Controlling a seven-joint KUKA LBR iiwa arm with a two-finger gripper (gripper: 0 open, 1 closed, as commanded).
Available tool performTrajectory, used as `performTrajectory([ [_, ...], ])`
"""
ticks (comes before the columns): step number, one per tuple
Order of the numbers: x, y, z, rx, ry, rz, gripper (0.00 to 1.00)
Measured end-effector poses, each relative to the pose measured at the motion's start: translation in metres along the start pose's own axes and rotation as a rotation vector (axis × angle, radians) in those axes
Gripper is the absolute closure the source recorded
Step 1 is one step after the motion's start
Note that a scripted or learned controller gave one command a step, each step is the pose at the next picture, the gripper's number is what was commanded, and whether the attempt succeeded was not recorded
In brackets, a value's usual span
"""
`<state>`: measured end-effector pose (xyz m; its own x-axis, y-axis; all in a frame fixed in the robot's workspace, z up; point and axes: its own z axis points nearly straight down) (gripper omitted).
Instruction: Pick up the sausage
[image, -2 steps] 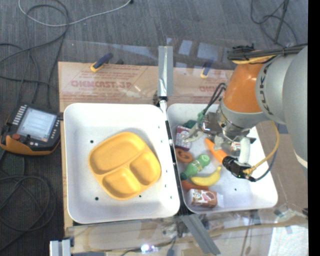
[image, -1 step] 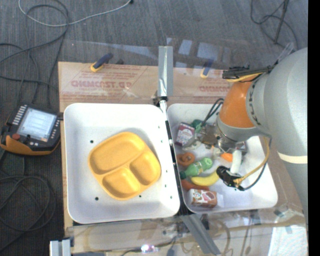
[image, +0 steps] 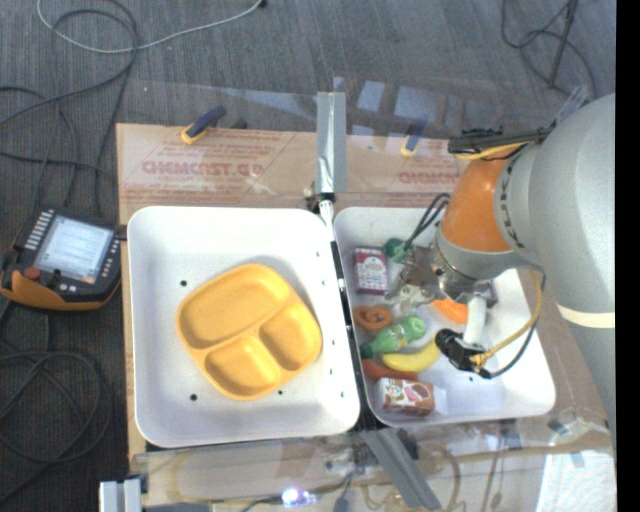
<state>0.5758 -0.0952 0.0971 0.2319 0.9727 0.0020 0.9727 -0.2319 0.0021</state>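
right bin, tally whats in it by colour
Visible items in the right bin, part hidden by the arm:
green: 2 (one, one)
yellow banana: 1
orange: 2 ()
dark red packets: 2 ()
reddish-brown sausage: 1
total: 8

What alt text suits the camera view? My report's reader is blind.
The arm's gripper hangs over the right bin, above toy food: a banana, a sausage, a pretzel and small boxes. The left bin holds a yellow tray.
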Motion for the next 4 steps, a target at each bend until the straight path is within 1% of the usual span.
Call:
performTrajectory([
  [1, -0.018, -0.031, 0.005, -0.021, 0.0, -0.028, 1.0],
  [2, 0.066, -0.067, -0.084, 0.008, -0.001, -0.397, 1.0],
  [3, 0.066, -0.067, -0.084, 0.008, -0.001, -0.397, 0.0],
  [4, 0.012, -0.095, -0.084, 0.009, -0.003, -0.395, 0.0],
])
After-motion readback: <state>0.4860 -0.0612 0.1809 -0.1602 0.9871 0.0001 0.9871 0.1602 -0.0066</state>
